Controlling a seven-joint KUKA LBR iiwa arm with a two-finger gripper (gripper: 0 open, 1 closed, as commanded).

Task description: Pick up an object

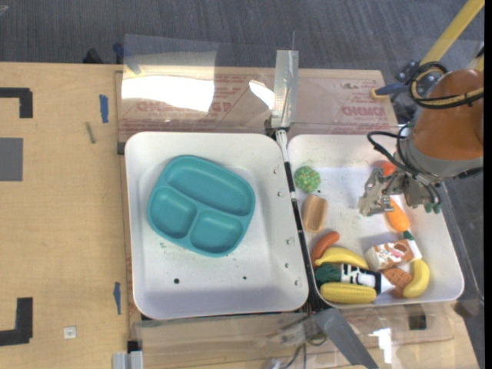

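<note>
At the near edge of the right bin (450, 241) lies a huddle of toy food: a corn cob (347, 292) lying across, a banana (343, 257) touching its far side, a second banana (419, 279) curving up the right, a small carton (390, 252) between them, and a red pepper (325, 242) at the left. Farther in lie a tan roll (314, 213), its long axis running near to far, and a green ball (307, 177), both close to the wall between the bins. The gripper (377, 200) hangs low over the right bin's far half. How wide it stands cannot be read from here, and nothing can be seen in its grasp. An orange carrot (397, 219) lies just beside it, to its right and nearer, slanting away toward the carton; this looks the handiest pick. White floor stands open between gripper and roll, but the carrot sits close to the carton. The left bin (146, 283) holds a teal tray (201, 204), well apart from the arm.
</note>
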